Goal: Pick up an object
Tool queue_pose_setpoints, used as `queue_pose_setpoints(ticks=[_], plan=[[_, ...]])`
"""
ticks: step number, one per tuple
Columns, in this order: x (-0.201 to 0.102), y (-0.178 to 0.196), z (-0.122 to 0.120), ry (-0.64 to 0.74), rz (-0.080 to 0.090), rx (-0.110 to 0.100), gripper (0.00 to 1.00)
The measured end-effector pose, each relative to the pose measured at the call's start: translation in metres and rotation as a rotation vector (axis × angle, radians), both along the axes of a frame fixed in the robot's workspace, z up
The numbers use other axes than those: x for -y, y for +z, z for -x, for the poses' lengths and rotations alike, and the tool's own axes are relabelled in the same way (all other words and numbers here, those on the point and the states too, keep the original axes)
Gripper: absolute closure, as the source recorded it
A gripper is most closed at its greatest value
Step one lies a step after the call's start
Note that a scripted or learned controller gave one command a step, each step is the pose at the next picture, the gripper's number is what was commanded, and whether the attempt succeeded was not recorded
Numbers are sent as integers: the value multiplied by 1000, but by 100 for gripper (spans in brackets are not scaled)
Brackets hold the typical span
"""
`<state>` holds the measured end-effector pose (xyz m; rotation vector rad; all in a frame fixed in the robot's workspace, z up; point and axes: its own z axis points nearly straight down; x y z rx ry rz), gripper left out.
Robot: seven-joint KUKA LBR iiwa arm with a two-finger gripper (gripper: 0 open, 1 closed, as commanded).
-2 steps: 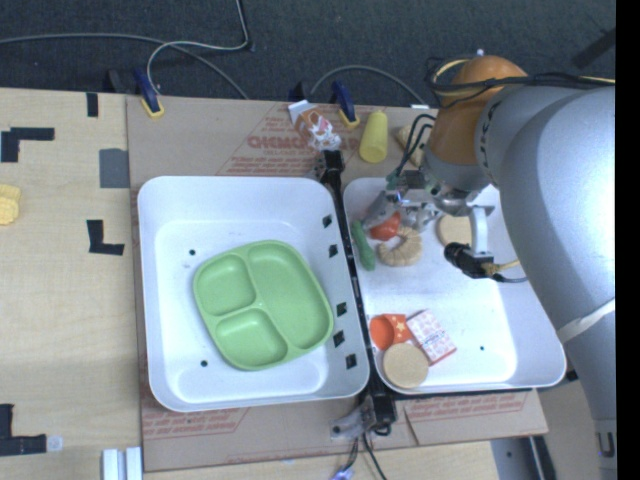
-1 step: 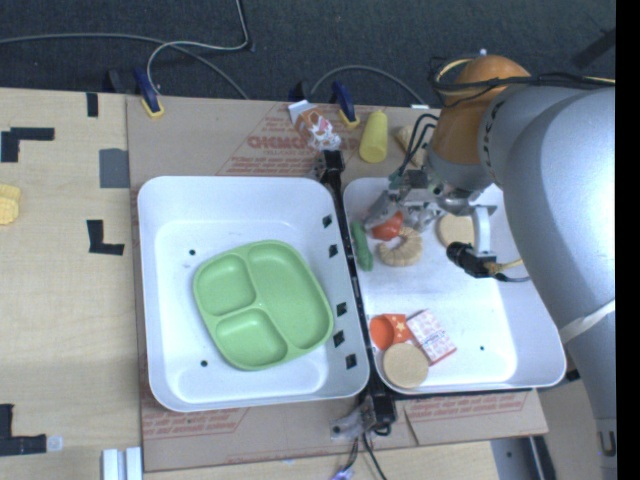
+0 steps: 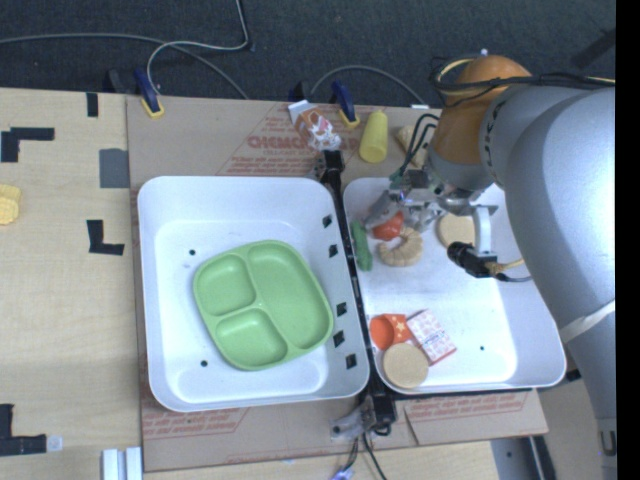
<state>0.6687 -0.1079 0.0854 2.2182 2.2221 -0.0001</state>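
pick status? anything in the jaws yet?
Done: the arm has reached into the right bin, gripper low over the cluster at its far end, by the red item and tan ring. In hand: nothing visibly held; the jaws' state is unclear. Left: grasp and lift. The orange piece, patterned packet and round cookie lie untouched.

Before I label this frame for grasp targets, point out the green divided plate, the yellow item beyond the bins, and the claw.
green divided plate [image 3: 262, 303]: camera view, central ridge.
yellow item [image 3: 373, 135]: camera view, mid-body.
claw [image 3: 395, 218]: camera view, between its fingertips.
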Motion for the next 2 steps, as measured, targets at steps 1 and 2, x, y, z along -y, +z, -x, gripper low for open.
queue_pose_setpoints(ticks=[1, 2], plan=[[4, 0, 0, 0, 0, 0, 0], [5, 11, -1, 1, 2, 1, 100]])
